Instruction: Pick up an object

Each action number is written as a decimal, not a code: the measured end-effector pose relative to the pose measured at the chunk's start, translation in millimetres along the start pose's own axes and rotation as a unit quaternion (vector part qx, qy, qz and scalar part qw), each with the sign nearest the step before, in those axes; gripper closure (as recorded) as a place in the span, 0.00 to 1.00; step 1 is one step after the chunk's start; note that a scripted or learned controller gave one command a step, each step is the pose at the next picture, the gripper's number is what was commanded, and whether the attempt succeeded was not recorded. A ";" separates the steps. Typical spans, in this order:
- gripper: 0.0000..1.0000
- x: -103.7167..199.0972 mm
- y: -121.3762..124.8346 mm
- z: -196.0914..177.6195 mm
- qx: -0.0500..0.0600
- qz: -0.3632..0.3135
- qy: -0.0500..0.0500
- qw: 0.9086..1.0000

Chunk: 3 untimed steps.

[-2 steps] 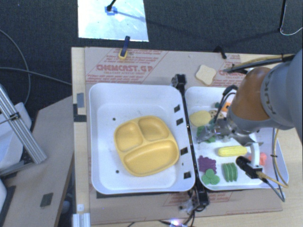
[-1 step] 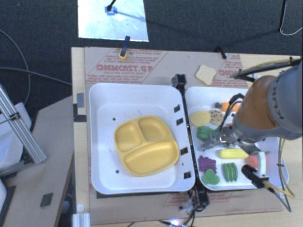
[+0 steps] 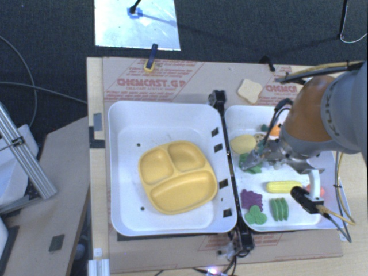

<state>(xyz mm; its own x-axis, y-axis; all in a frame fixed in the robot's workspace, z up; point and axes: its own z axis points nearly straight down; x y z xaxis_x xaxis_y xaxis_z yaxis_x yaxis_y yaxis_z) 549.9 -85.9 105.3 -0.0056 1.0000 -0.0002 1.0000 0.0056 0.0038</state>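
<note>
Two white bins sit side by side on a bench. The left bin (image 3: pixel 123 154) holds a yellow plate (image 3: pixel 177 176) with three parts. The plate lies flat near the middle of that bin.

The right bin (image 3: pixel 244 115) holds toy food. A pale yellow lemon (image 3: pixel 242 144) lies near the bin's left wall. A corn cob (image 3: pixel 284 186) lies flat lower down, near the middle. Purple grapes (image 3: pixel 251 199) sit below and to the left of the corn. A green broccoli (image 3: pixel 256 215) sits just under the grapes, near the bin's front edge. Green beans (image 3: pixel 279 209) lie just beside the broccoli, on its right. A bit of something orange (image 3: pixel 275 130) peeks out close to the arm.

The arm (image 3: pixel 322 117) comes in from the right and hangs over the right bin. It is grey with an orange band. The gripper (image 3: pixel 251 163) is down low in the bin, just below the lemon. Something green sits right at its tip. I cannot tell how the gripper's tips stand, or if it has got hold of anything.

A slice of toy bread (image 3: pixel 250 90) lies outside the bins, on the cardboard (image 3: pixel 155 79) behind the right bin. A shiny grey sheet (image 3: pixel 137 16) lies on the dark floor behind the bench.
</note>
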 end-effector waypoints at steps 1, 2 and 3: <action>0.00 3.5 20.3 21.7 0.001 0.000 0.000 1.000; 1.00 3.2 20.4 10.2 0.000 0.001 0.000 1.000; 1.00 83.7 6.3 -84.6 -0.002 -0.004 0.002 1.000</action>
<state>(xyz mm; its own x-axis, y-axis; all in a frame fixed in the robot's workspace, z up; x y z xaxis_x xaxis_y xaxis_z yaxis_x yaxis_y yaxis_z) 555.4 -2.1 189.9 -0.0126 0.9999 0.0034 0.9999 0.0126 0.0082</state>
